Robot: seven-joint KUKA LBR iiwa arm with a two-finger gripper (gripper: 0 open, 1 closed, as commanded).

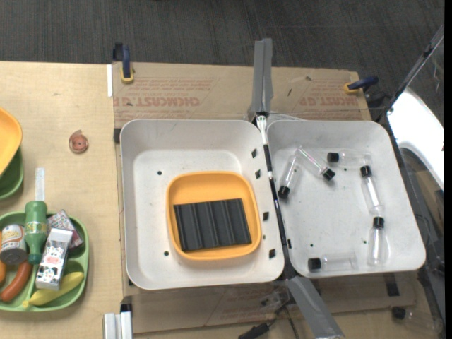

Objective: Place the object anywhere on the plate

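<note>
Nearest to me, along the front edge of the counter point(63, 104), the left bin point(141, 154) holds an orange plate point(182, 189), and a black ribbed object point(212, 224) lies flat in the middle of it, well inside the rim. So to my eye the job looks done: the thing sits on the plate, and I judge nothing is left but for the arm to stay clear.

Just beside it, the right bin point(395, 189) carries a scatter of clear tubes with black caps point(370, 189), some near the front wall, others toward the back, mostly apart from one another.

Off to the far left, a green tray point(74, 288) is piled with toy food and a green bottle point(34, 228), with an orange dish point(8, 143) behind it and a small pink roll point(78, 143) lying alone on the wood.

Farther back, cardboard point(212, 94) lies under the bins, clamped at its corners. As for the hand, I cannot tell whether it is open or closed.
</note>
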